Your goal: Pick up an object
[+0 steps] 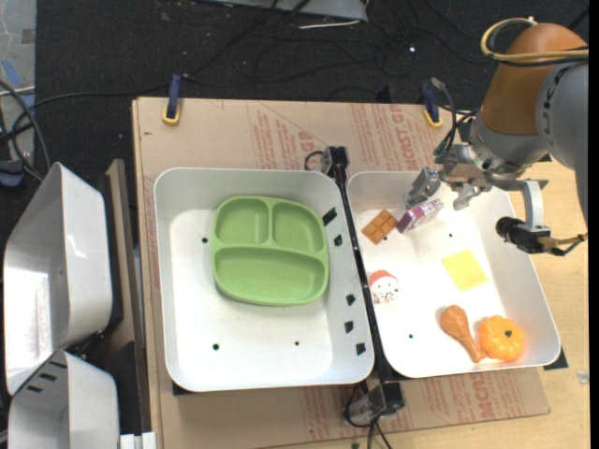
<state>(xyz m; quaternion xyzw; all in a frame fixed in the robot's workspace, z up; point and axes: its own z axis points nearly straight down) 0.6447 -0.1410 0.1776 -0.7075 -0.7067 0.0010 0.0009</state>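
My gripper (443, 191) hangs over the back of the right bin (533, 297), its two fingers spread apart and open, with nothing between them. Just below its left finger lies a small purple and white packet (419, 215), touching or nearly touching that finger. Left of the packet sits a brown waffle-like piece (379, 225). Further forward in the same bin are a white and red toy (384, 288), a flat yellow square (465, 270), a tan drumstick (460, 330) and an orange pumpkin (502, 338).
The left bin (187, 344) holds a green divided plate (271, 251). A black divider with clips (351, 251) runs between the bins. The grey arm with its orange band (529, 73) reaches in from the upper right. White tubs (51, 269) stand off the bench's left side.
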